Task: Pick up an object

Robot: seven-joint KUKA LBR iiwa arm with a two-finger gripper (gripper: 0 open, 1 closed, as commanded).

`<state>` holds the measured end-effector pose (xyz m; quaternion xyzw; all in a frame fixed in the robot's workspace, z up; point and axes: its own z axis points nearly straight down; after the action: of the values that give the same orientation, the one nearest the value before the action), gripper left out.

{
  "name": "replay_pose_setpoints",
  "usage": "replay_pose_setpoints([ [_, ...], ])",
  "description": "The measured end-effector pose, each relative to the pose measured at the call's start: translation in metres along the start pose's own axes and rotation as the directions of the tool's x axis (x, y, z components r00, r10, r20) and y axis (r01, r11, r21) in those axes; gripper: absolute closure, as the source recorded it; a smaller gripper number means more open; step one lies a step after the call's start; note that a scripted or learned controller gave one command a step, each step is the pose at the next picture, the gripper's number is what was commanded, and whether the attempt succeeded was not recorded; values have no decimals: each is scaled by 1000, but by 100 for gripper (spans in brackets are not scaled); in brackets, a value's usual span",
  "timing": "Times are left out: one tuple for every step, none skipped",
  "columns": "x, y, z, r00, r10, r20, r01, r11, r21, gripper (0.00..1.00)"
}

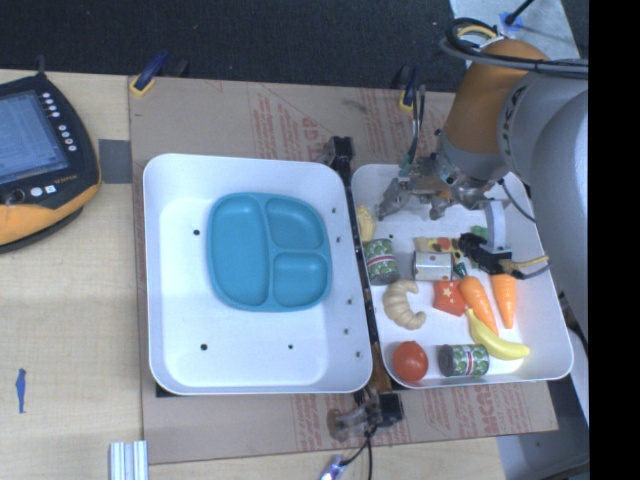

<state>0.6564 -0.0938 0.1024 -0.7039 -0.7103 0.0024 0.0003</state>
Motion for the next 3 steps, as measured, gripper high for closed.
replay_pose_setpoints([
  [1, 0, 10, 1000, 3, -2, -3, 1000, 2, 0],
  [0, 0, 0, 1000, 0, -2, 0, 1000, 4, 100],
  [1, 0, 0, 1000, 0, -2, 0, 1000, 4, 0],
])
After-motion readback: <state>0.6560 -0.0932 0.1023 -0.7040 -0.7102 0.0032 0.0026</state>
